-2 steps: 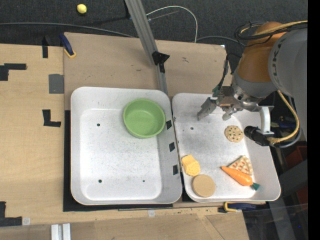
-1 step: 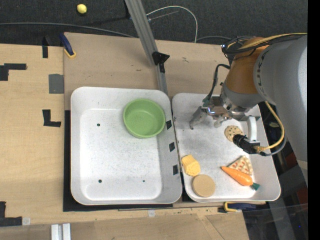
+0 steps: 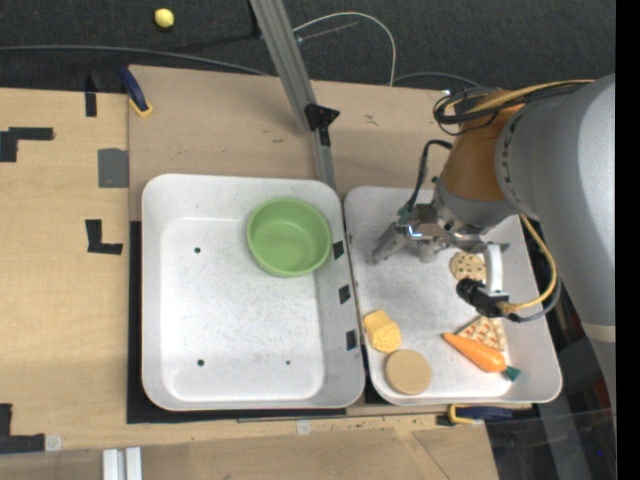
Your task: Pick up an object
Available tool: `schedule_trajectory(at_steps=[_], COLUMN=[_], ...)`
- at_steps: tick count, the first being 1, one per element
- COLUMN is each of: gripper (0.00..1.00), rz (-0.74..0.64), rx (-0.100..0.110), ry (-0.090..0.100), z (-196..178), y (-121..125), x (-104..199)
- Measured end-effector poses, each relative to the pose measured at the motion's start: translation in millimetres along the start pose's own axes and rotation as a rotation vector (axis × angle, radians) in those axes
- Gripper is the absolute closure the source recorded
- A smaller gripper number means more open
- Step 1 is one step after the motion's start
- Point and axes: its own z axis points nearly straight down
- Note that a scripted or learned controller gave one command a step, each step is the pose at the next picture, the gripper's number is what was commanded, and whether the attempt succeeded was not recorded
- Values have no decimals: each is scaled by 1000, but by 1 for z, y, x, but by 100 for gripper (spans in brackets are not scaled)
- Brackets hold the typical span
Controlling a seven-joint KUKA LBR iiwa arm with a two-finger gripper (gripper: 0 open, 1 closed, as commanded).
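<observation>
My gripper (image 3: 404, 247) hangs over the upper part of the right bin (image 3: 430, 308), fingers spread open with nothing between them. Below it in the same bin lie a yellow block (image 3: 380, 331), a round tan biscuit (image 3: 408, 372), an orange carrot (image 3: 478, 352) and a patterned triangular slice (image 3: 488, 329). A small speckled round cracker (image 3: 465, 265) lies just right of the gripper, partly hidden by the wrist. A green bowl (image 3: 289, 236) stands upright in the left bin (image 3: 200, 308), near its upper right corner.
The two bins meet along a ridge (image 3: 347, 288) left of the gripper. A grey pole (image 3: 290, 58) slants in from the top toward the bins' joint. A yellow ball (image 3: 164, 17) lies far off on the dark floor.
</observation>
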Motion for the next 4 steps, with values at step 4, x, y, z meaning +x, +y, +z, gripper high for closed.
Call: schedule_trajectory(at_steps=[4], gripper=[100], rz=[1], rx=[-7], ry=[0], z=[-175], y=[-4], x=[-6])
